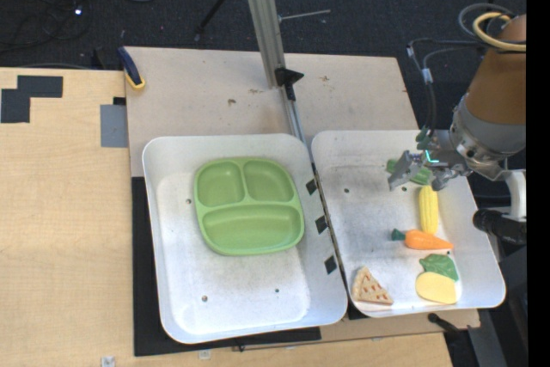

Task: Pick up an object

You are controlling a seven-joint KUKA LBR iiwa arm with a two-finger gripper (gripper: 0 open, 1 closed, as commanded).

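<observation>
Over the right bin (pixel 344 211), the gripper (pixel 418 171) (jaws seemingly spread, clasping nothing) should centre on the corn cob (pixel 427 209) beneath and descend straight before closing.

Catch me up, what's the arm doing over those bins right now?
The arm's gripper sits low over the right bin, at the top end of the toy corn cob. Nothing is visibly between its fingers, so no pick is confirmed. Below the corn lie a carrot, a yellow and green piece and a waffle-like wedge, all resting on the bin floor. The left bin holds a green divided plate, untouched.
</observation>
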